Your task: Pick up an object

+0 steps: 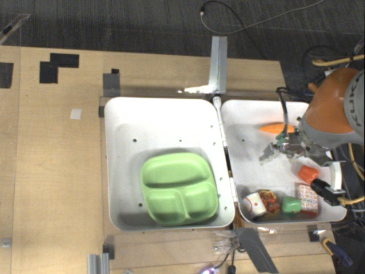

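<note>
The worktop [51,170] is light wood and carries two shallow white bins side by side. The left bin [122,130] holds one item: a green divided tray [179,187], lying flat in the bin's near half, with one long compartment at the far side and two smaller ones toward the near edge.

The right bin [245,136] holds several small objects. An orange carrot-shaped item [274,128] lies near the far wall, partly covered by the arm. Along the near wall sits a cluster: a small can with a white and red label [255,203] lying on its side, a dark reddish item [270,202] touching it, a green object [291,205] just beside that, and a red-and-white patterned box [307,197] at the right end. A small orange-red block [308,173] rests slightly farther in, just above the box.

The arm [336,104], grey with an orange band, enters from the right and hangs over the right bin. Its gripper [280,149] sits low over the bin's bare centre, near the carrot-shaped item and apart from the near-wall cluster. The fingers are too small and blurred to read: whether they are spread or closed cannot be told, and no object is visible between them. A dark cable [282,110] runs up from the gripper area.
</note>
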Robot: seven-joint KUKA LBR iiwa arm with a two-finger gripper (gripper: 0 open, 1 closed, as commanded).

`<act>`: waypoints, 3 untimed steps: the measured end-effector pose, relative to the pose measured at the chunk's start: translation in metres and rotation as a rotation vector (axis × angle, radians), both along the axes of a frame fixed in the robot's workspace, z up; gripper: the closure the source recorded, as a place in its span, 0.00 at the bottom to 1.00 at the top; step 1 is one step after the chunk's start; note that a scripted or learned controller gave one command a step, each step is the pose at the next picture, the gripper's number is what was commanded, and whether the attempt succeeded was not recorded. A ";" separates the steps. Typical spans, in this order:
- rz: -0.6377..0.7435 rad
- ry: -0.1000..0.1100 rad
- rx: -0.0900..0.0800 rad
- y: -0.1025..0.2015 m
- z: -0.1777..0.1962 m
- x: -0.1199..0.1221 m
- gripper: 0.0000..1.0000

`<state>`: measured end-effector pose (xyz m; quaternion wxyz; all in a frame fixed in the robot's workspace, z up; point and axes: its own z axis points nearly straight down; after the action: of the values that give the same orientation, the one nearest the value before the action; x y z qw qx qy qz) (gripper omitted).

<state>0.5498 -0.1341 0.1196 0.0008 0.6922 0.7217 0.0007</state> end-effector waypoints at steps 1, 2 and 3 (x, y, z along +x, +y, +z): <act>-0.131 -0.005 -0.002 -0.071 0.030 0.083 0.00; -0.016 -0.024 -0.006 -0.054 -0.022 0.102 0.00; -0.015 -0.020 -0.013 -0.058 -0.009 0.101 1.00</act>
<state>0.6503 -0.1924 0.1101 0.0122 0.6974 0.7166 0.0029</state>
